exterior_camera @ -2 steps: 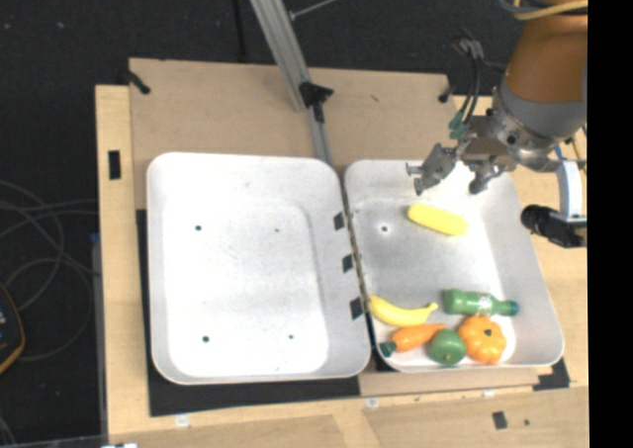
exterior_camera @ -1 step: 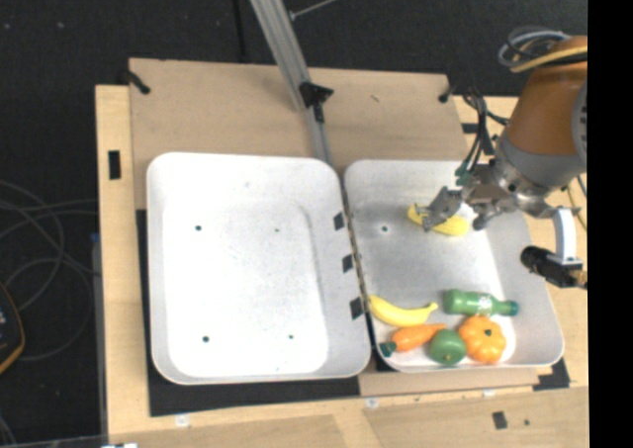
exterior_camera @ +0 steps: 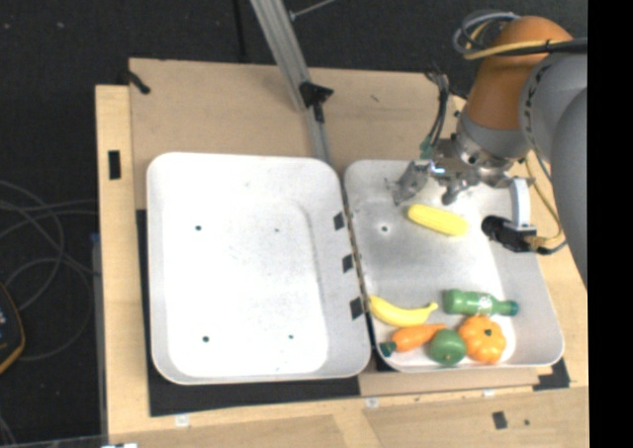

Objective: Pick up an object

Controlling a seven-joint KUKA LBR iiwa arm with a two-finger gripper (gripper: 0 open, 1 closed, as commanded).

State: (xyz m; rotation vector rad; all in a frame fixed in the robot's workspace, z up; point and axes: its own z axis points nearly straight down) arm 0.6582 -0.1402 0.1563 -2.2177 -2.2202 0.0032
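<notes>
This looks like a robotics lab — an industrial arm (exterior_camera: 514,90) over a plywood surface (exterior_camera: 227,110), two white bins (exterior_camera: 247,179), loose cables (exterior_camera: 40,228) on dark floor

text: I read none anywhere | green bottle (exterior_camera: 478,304), near right: I make out no legible label, too small | two white bins (exterior_camera: 247,179): I see only dark specks, no print | desk (exterior_camera: 237,110): bare board, black tabs at its edges carry no lettering I can read
</notes>
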